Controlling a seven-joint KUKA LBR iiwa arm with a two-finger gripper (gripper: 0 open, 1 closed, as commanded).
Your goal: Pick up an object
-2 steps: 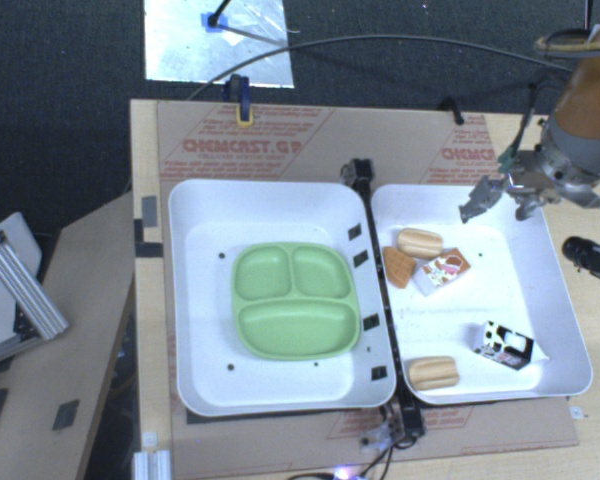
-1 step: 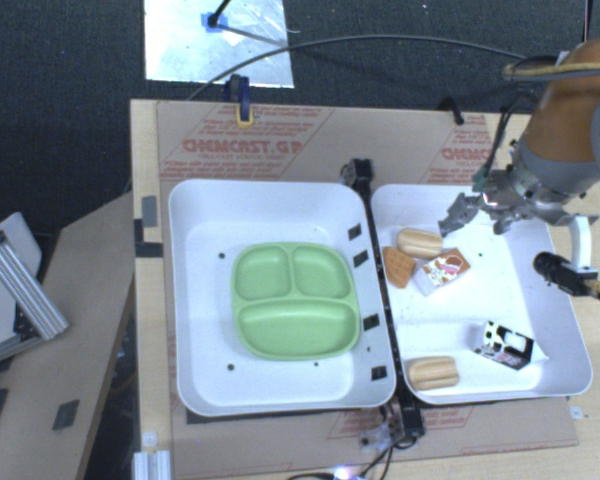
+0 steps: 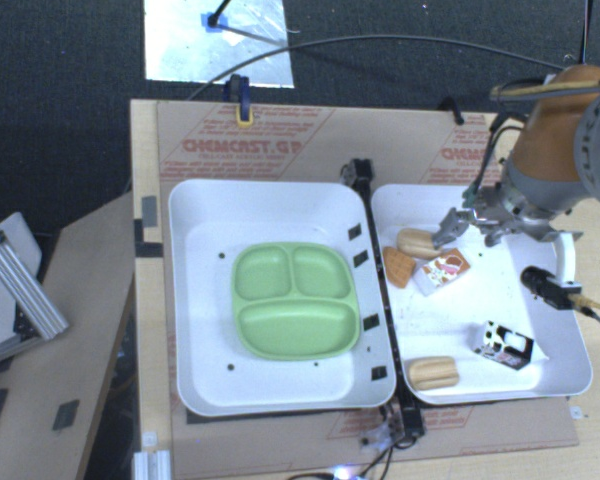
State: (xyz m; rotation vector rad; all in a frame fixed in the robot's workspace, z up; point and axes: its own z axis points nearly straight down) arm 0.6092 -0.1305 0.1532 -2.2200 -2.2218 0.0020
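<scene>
My gripper (image 3: pixel 470 229) hangs over the back of the right bin (image 3: pixel 570 368), reaching in from the right, open with nothing between its fingers. Its left fingertip (image 3: pixel 448 232) is just right of a tan bread roll (image 3: pixel 416 241). In front of the roll lie an orange cracker-like piece (image 3: pixel 397 266) and a small white and red packet (image 3: pixel 444 269). Toward the front right of the bin is a black and white cow-patterned item (image 3: pixel 504 344). Another tan bun (image 3: pixel 432 372) rests at the front left corner.
The left bin (image 3: pixel 195 268) holds a green divided plate (image 3: pixel 295 300). A black divider with clips (image 3: pixel 372 268) runs between the two bins. A black cable fitting (image 3: pixel 548 288) hangs from the arm over the right bin's right side.
</scene>
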